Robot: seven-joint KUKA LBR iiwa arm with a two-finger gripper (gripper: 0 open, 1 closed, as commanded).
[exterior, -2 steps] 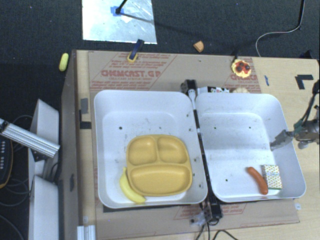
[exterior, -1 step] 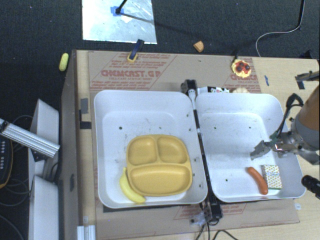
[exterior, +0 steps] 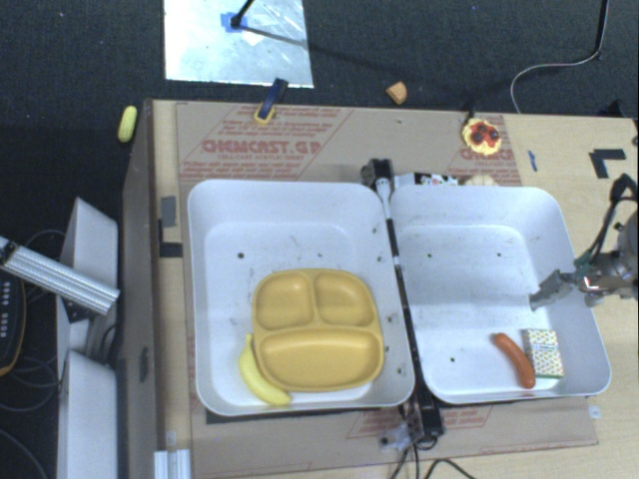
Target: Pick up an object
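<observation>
Reaching in from the right edge, the gripper (exterior: pixel 554 287) sits over the right rim of the right bin (exterior: pixel 469 218), grey and partly cut off by the frame; cannot tell how the jaws stand, nothing visible between them. Right bin holds a hot dog toy (exterior: pixel 513 359) near its front right corner, lying at a slant, with a small patterned box (exterior: pixel 544 353) just beside it on the right, maybe touching. Both lie nearer the front of the bin than the gripper, apart from it. Left bin (exterior: pixel 250 213) holds a yellow divided plate (exterior: pixel 318 327), three compartments, flat, in the front half. A banana (exterior: pixel 258 375) lies curved against the plate's front left edge, partly tucked under the rim. Bins are side by side on a cardboard sheet with red print (exterior: pixel 260 146) covering the surface. Beyond the bins: a small pizza toy (exterior: pixel 482 135) on the surface behind the right bin, a blue and yellow clip-like item (exterior: pixel 270 100) at the cardboard's far edge. On the dark floor: a yellow piece (exterior: pixel 127 123), a small tan piece (exterior: pixel 397 92), a shiny sheet (exterior: pixel 238 26).
</observation>
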